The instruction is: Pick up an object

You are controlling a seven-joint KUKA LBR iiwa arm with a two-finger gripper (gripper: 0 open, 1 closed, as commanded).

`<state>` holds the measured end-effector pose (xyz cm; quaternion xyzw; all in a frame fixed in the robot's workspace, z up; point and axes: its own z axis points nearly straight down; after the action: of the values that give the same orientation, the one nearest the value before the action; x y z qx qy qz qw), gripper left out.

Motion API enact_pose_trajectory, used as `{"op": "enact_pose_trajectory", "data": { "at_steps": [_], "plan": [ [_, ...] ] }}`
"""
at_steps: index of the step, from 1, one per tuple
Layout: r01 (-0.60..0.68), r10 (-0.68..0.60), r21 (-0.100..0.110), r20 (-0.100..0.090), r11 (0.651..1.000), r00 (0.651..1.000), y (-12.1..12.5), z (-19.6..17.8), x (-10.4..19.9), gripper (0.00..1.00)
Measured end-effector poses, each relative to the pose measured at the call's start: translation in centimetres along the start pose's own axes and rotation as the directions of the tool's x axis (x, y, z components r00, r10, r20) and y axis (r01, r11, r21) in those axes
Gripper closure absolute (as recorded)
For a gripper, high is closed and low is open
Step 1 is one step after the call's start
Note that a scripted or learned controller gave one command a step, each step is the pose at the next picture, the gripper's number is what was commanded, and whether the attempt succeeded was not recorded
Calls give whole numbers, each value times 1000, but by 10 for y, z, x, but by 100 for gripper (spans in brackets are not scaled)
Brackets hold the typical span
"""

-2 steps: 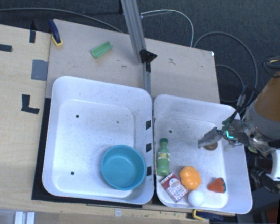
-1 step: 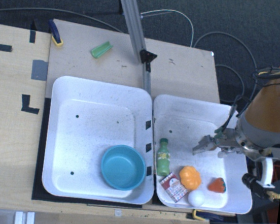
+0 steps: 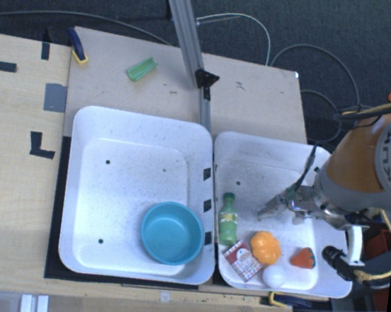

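In the right bin [image 3: 267, 154], the end effector [image 3: 271, 210] hovers released at centre frame, above the orange pepper [image 3: 266, 246]; green bottle [image 3: 228, 220] left, red packet [image 3: 242, 260], white egg [image 3: 274, 276] and red piece [image 3: 303, 258] nearby.

Orange pepper [image 3: 266, 246], green bottle [image 3: 228, 220], red-white packet [image 3: 242, 260], white egg [image 3: 274, 276] (and red piece [image 3: 303, 258]) cluster in right bin's near end

Bright, even overhead light, soft shadows, mild glare on white bins [image 3: 79, 172], slightly grainy

Bowl [image 3: 171, 233] in left bin [image 3: 79, 172]
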<state>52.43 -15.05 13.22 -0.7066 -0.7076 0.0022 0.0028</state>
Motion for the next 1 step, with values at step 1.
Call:
{"op": "enact_pose_trajectory", "data": {
  "at_steps": [1],
  "plan": [
    [0, 0, -7, 3, 1000, 1000, 0, 45, 0, 0]
  ]
}}
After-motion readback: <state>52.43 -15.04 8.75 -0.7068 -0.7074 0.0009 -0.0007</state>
